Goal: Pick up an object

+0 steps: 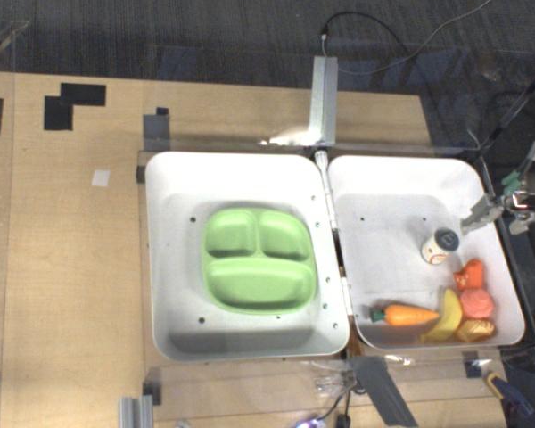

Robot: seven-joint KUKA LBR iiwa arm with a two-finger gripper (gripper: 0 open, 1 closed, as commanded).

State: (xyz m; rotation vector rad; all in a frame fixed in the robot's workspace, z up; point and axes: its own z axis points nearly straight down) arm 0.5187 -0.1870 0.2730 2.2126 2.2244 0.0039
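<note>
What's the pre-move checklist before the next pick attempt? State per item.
1. Targets present: ok. Carrot, banana and other toys sit in the right bin.
2. Targets separated: not ok. They crowd the near right corner, touching.
3. Isolated option: ok. Small round object lies apart from the pile.
4. Gripper position: ok. Near the bin's right wall, above the toys.
5. Gripper free of load: cannot tell.
6. Left bin: green tray only, not in the way: ok.
</note>
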